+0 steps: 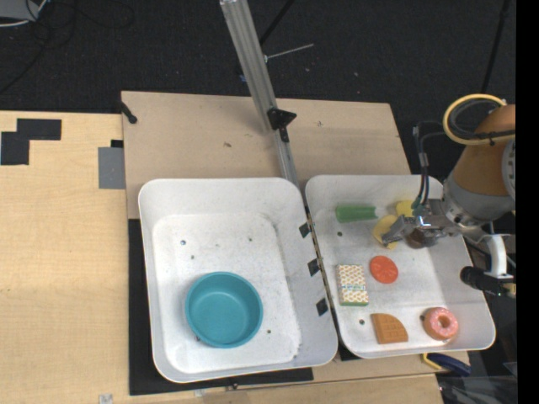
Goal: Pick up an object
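Observation:
The right bin [459,339] holds a green block [355,213], a yellow banana-like piece [394,221], a red round piece [384,269], a patterned waffle-like slab [352,284], an orange toast-shaped piece [388,328] and a pink donut [440,323]. My gripper [402,235] is low in this bin's upper right part, right at the yellow piece, with its tips touching or just beside it. The arm's wrist [480,175] rises behind it at the right edge.
The left bin [168,217] holds a teal bowl [223,308] near its front. A slanted metal rail [253,61] rises behind the bins. Black clips [313,266] sit along the seam between the bins.

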Robot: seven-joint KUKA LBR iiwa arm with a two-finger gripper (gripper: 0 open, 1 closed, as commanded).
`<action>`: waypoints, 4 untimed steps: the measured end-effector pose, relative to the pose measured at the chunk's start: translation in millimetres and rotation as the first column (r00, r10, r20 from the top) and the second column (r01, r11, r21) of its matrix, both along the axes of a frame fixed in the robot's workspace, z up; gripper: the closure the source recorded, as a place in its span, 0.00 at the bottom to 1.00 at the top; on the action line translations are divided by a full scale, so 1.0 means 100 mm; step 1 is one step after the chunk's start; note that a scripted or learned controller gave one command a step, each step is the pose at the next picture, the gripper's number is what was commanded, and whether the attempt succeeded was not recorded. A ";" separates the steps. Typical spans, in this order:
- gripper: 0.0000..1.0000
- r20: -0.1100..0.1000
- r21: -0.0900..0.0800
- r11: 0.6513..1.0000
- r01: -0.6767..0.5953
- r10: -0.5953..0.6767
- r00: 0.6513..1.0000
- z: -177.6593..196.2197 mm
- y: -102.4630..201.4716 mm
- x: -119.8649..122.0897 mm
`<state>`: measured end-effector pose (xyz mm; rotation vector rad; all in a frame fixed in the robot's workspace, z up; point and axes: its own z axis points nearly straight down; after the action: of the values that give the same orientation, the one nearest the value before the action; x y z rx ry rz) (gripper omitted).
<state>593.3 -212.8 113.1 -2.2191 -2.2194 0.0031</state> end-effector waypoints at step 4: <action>1.00 0.007 -0.002 1.000 0.000 0.000 1.000 0.80 0.01 0.03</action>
<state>596.7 -211.4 193.2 -2.2233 -2.2239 -0.0024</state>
